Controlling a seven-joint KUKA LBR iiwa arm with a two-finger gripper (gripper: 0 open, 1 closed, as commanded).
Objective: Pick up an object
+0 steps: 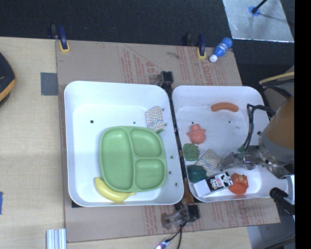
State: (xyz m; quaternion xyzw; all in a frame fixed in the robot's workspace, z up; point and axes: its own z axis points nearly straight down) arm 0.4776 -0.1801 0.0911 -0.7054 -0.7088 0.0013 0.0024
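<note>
overhead slanted view of a bench covered by a brown cardboard sheet (119, 61), on which two shallow white bins stand side by side. the left white bin (83, 95) holds a pale green plastic plate with three compartments (133, 158), lying flat near the bin's front. a yellow banana-shaped toy (110, 191) lies at the plate's front left edge, partly tucked under it. a small patterned fabric pouch (155, 119) rests near the bin's right wall, just behind the plate.

the right white bin (197, 93) holds the candidate objects. an orange sausage-shaped toy (224, 107) lies near the back wall. a pink soft toy (197, 134) sits left of centre. in front of it lie a small green leafy toy (191, 151), a second patterned fabric pouch (210, 160) and a dark teal rounded object (196, 172). at the front edge are a black-and-white printed block (219, 181) and, touching it on the right, an orange-red rounded toy (239, 183).

the grey arm with orange band (281, 126) enters from the right. its gripper (237, 160) sits low over the right bin's front half, just beside the second pouch and behind the orange-red toy. whether the jaws are open or closed cannot be told, and no object is seen between them.

a blue-and-white plastic bottle (221, 49) lies beyond the cardboard's back right corner.
</note>
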